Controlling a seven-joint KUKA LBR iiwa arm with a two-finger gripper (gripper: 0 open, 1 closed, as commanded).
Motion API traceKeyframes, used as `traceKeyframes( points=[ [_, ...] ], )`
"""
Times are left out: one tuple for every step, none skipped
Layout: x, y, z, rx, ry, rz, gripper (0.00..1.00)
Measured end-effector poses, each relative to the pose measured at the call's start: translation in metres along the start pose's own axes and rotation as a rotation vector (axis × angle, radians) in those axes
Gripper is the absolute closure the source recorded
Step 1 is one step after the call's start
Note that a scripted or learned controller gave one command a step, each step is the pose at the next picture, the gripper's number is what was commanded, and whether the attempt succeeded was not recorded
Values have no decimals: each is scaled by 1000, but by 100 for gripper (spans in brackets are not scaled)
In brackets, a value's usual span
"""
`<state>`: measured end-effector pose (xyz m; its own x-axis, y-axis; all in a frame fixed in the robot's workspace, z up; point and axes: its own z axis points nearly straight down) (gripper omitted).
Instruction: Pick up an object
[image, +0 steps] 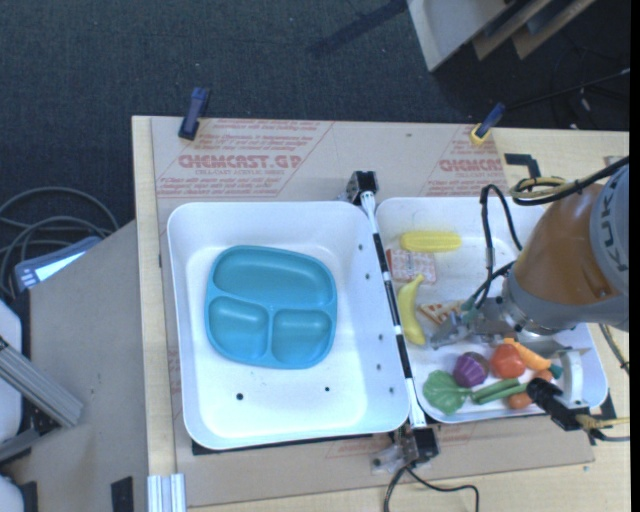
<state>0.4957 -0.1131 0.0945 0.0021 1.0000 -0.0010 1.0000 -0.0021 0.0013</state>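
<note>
The right bin (470, 212) holds several toy foods. A yellow corn cob (430, 241) lies at the back, with a pink-and-white packet (412, 266) just in front of it. A yellow banana (410, 310) rests along the left wall beside a tan wedge (435, 313). Toward the front are a purple vegetable (470, 370), a green leafy piece (443, 392), an orange carrot (515, 360) and a green bean pod (497, 392). My gripper (465, 325) is low in the bin, just right of the wedge and above the purple vegetable. The arm hides the bin's right part.
The left bin (190, 300) contains a blue divided plate (270, 305). A black clip-studded divider (385, 290) runs between the two bins. The grey-and-orange arm (565, 265) covers the right side of the right bin. Cables (495, 225) loop over the bin's back.
</note>
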Motion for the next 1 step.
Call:
traceKeyframes(
  points=[
    [-70, 77, 10, 5, 19, -11, 0]
  ],
)
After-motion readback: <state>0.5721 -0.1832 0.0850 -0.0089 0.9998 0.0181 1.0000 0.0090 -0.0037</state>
